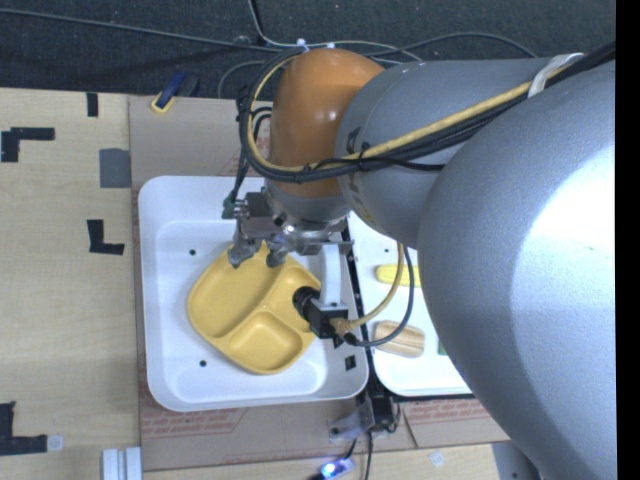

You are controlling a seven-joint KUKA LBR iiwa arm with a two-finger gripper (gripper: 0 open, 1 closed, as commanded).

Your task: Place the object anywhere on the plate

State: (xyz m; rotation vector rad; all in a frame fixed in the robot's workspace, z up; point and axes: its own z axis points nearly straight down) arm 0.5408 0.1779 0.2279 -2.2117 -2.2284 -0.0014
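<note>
A yellow plate (pixel 245 313) with two compartments lies in the left white bin (pixel 170 268). My gripper (pixel 256 256) hangs over the plate's far rim, pointing down. Its two grey fingertips (pixel 239 257) stand apart, and I see nothing between them. In the right bin (pixel 420 378), mostly hidden under the arm, a small yellow object (pixel 388 273) and a tan oblong object (pixel 404 344) peek out.
The arm's orange band (pixel 315 108) and big grey body cover the right half of the view. A black fitting with a yellow cable (pixel 318 313) hangs over the plate's right side. Cables trail behind the bins and at the front edge.
</note>
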